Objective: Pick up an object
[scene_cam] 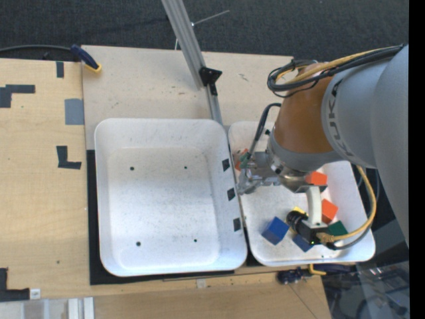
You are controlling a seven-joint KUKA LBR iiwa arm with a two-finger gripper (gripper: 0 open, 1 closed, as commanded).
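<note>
My gripper [249, 175] hangs low over the left side of the right bin [355, 248], close to the wall it shares with the left bin. The bulky grey and orange wrist hides most of what lies under it. A blue cube [274, 230] rests in the near part of the right bin, below the gripper and apart from it. Two orange blocks [319, 178] [329, 211] and a green block [337, 228] lie further right. A small orange and green bit [240, 155] peeks out beside the gripper's upper left.
The left bin [159, 198] stands side by side with the right one. A slanted metal rail [189, 42] crosses the bench behind the bins. A blue and yellow tool [86, 57] lies at the back left. A small blue piece [302, 242] sits near the green block.
</note>
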